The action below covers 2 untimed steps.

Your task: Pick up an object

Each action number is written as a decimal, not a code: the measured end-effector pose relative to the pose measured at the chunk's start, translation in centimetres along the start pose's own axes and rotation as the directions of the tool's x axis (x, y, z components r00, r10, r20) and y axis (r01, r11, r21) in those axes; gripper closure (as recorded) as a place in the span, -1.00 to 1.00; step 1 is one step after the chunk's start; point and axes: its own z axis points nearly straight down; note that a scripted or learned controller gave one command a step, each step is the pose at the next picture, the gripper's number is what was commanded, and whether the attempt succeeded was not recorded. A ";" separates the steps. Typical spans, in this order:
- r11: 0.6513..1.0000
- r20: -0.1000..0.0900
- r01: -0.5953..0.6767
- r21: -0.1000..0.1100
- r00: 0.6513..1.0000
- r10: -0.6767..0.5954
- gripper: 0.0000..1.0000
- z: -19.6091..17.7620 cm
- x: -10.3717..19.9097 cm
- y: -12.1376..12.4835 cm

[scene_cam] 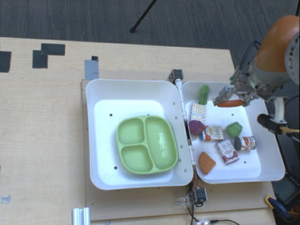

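My gripper (230, 100) hangs over the far part of the right bin (269, 170). A long red sausage-like piece (229, 104) lies crosswise between its dark fingers, and they look shut on it. Below it in the same bin lie a green pepper (234, 129), a small can (246, 143), a red and white box (227, 152), an orange wedge (206, 162), a purple piece (196, 127), a small labelled pack (213, 133), a patterned carton (198, 111) and a green pickle (204, 94).
The left bin (101, 125) holds a green divided plate (147, 144). A ridge (185, 125) separates the two bins. The arm's orange band (279, 43) rises at the far right. A black fixture (272, 124) overhangs the right bin's right rim.
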 end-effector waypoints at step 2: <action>1.000 0.001 -0.002 -0.005 1.000 0.002 -1.00 10.2 0.9 -10.5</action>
